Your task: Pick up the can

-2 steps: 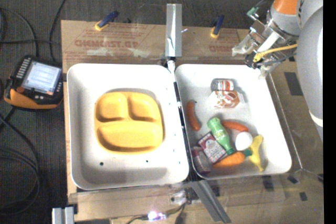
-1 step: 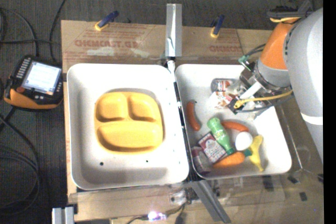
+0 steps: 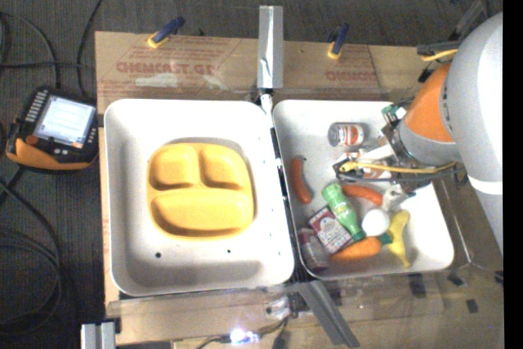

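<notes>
The can (image 3: 346, 134) lies on its side at the back of the right bin (image 3: 425, 253), clear of the toy-food clutter, while the gripper (image 3: 347, 168) hovers just below it, fingers apart, grasping nothing.

The can (image 3: 346, 134) is a small silver tin with a red-and-white label, lying on its side with one round end facing left, in the upper middle part of the right bin (image 3: 310, 114), on bare white floor, apart from the other items nearer the front.
</notes>
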